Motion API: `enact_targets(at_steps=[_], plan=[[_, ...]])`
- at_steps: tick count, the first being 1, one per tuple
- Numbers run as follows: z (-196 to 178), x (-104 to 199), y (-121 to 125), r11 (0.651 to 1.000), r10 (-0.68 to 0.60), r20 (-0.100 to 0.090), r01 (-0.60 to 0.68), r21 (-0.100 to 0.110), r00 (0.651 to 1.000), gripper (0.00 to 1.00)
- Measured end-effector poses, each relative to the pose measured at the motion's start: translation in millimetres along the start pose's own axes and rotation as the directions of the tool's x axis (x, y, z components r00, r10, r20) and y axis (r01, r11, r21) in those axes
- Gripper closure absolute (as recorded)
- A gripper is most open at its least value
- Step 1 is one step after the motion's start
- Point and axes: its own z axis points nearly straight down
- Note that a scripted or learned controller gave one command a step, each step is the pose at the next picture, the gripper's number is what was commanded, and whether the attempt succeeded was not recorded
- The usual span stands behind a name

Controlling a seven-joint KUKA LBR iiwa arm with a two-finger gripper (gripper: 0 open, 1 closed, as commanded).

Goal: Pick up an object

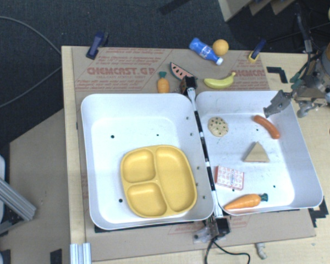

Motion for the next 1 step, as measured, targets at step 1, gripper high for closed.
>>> enact_targets(at_steps=[1], plan=[[115.9,-22.1,-4.4,1.000,0.001,0.000,-0.001,0.003,1.000,0.00]])
